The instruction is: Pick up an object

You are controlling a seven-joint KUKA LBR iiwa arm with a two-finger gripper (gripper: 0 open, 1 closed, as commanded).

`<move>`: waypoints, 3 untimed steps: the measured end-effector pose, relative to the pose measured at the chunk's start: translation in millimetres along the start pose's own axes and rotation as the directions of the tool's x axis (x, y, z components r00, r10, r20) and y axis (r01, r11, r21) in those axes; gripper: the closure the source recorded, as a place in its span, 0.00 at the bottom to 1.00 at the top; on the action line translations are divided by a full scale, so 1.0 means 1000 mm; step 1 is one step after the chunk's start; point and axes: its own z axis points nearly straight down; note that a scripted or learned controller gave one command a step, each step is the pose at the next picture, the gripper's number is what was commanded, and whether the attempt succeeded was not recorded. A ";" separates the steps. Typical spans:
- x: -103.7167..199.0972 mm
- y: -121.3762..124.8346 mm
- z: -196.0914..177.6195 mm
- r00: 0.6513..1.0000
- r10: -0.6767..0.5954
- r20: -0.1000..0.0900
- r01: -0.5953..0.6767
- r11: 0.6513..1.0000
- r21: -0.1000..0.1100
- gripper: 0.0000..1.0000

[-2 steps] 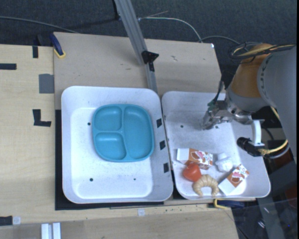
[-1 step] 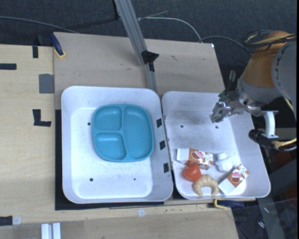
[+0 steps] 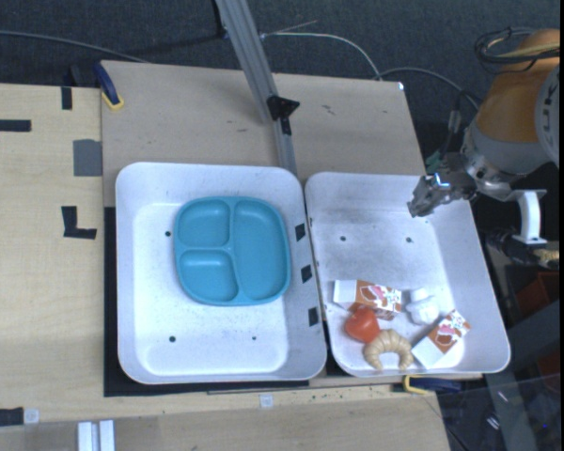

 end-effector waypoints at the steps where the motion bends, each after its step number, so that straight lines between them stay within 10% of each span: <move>1: 0.002 -0.008 -0.058 1.000 0.001 0.000 -0.001 1.000 0.000 1.00; 3: 0.108 -0.008 -0.052 1.000 -0.005 -0.003 0.005 1.000 0.006 1.00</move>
